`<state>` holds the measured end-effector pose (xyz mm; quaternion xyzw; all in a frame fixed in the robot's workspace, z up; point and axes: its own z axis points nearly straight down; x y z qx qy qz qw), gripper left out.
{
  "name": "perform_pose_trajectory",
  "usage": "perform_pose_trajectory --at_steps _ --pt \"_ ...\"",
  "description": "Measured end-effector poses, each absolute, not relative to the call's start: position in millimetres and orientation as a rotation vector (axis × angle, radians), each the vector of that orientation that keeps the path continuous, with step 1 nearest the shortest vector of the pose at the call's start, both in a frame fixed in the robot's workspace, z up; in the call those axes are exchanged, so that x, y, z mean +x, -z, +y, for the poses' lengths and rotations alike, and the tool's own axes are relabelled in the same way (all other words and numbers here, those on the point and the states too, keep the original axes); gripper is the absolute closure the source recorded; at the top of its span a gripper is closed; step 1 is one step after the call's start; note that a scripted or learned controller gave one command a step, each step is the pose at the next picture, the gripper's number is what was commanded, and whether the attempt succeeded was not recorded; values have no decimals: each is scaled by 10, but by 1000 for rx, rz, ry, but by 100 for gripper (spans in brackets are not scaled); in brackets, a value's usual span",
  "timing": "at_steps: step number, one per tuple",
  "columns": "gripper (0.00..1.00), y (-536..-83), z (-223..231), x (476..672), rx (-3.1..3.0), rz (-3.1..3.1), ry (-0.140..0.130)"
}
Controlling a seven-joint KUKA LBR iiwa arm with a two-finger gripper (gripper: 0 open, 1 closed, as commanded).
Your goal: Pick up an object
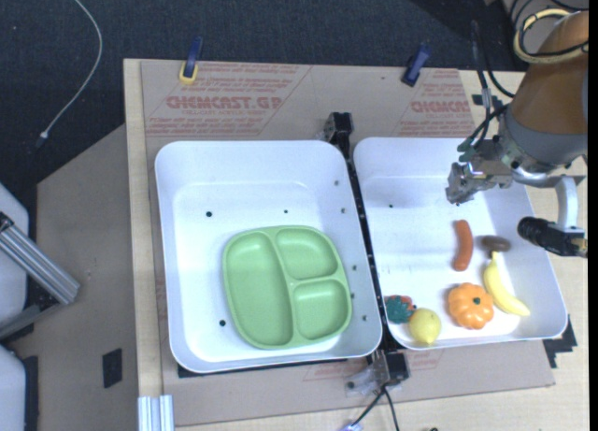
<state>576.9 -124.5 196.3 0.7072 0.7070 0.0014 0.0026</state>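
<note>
So the gripper [464,186] hangs over the far part of the right bin [411,163], near that bin's back right corner, and honestly I can't tell whether it's apart or together, it's too small and dark from this angle. Nothing is between its tips as far as I can see.

All the toys sit toward the right bin's near edge. A sausage [462,244] lies closest to the gripper, with clear white floor between them. Just right of it there's a small brown mushroom-looking thing [495,244], touching or almost touching the top of a banana [503,289]. An orange pumpkin [469,305] sits beside the banana, then a lemon [425,325] and a little teal and red piece [399,308] by the near left corner.

The left bin [187,177] holds a green divided plate [286,284] toward its near edge.
</note>
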Motion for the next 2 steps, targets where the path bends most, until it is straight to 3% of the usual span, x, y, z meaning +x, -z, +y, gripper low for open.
perform_pose_trajectory --at_steps 1,2 --pt "100 -2208 -1246 5781 2217 2220 -4" --pt "100 -2264 -795 5820 2214 2227 -5"
